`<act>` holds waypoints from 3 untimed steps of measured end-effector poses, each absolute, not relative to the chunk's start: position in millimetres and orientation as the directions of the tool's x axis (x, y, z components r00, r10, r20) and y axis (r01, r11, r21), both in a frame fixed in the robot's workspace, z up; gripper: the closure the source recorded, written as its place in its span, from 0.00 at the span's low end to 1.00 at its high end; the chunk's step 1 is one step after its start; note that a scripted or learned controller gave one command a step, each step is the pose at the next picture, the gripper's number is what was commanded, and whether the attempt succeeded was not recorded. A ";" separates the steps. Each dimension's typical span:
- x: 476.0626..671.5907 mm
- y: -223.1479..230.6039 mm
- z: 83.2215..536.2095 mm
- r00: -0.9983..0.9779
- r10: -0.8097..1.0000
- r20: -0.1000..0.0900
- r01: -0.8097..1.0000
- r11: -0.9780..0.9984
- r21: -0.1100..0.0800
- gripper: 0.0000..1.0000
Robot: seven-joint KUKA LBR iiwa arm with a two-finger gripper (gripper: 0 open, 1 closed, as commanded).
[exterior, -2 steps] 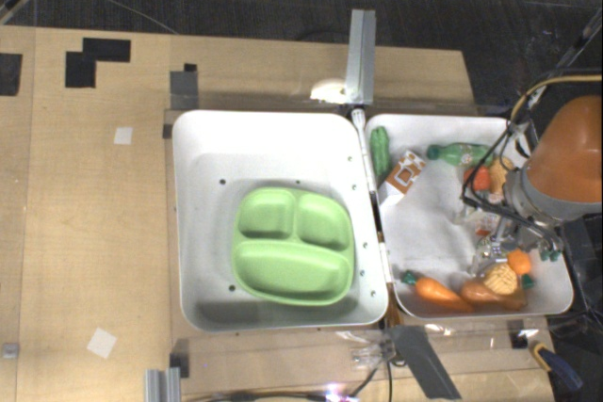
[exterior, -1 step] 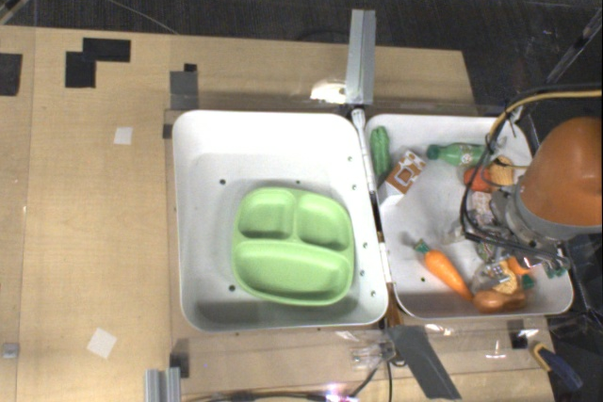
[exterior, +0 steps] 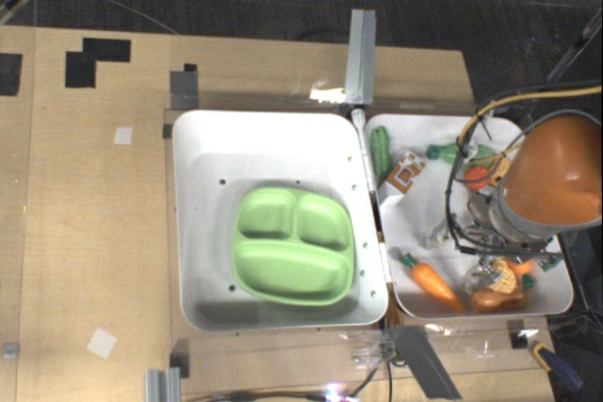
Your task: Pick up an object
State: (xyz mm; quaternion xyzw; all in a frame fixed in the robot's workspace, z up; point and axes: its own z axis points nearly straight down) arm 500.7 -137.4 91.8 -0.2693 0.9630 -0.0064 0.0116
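The right bin point(exterior: 415, 221) holds several toy foods. A green cucumber point(exterior: 379, 152) lies along its left wall, with a small brown and white box point(exterior: 407, 172) beside it. An orange carrot point(exterior: 432, 281) rests near the front, and a brown piece point(exterior: 494, 300) and a yellow-orange piece point(exterior: 510, 275) sit at the front right. A green item point(exterior: 443, 151) and a red-orange item point(exterior: 479, 172) lie at the back. My gripper point(exterior: 492, 251) hangs low over the front right of this bin, just above the yellow-orange piece, largely covered by the orange wrist band point(exterior: 558, 169).
The left bin point(exterior: 203, 202) holds a green divided plate point(exterior: 294, 245). A metal post point(exterior: 361, 56) stands behind the divider between the bins. Black and yellow cables point(exterior: 457, 193) loop off the wrist over the right bin. Wooden bench top point(exterior: 85, 231) spreads to the left.
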 end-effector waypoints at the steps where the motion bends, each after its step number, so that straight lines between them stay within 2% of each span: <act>1: 506.1 -134.8 105.6 -0.850 -0.526 -0.032 -0.525 0.851 -0.027 1.00; 2: 534.7 -172.8 237.3 -0.856 -0.517 -0.014 -0.517 0.856 -0.015 1.00; 3: 610.5 -191.1 296.0 -0.969 -0.248 -0.013 -0.248 0.969 -0.005 1.00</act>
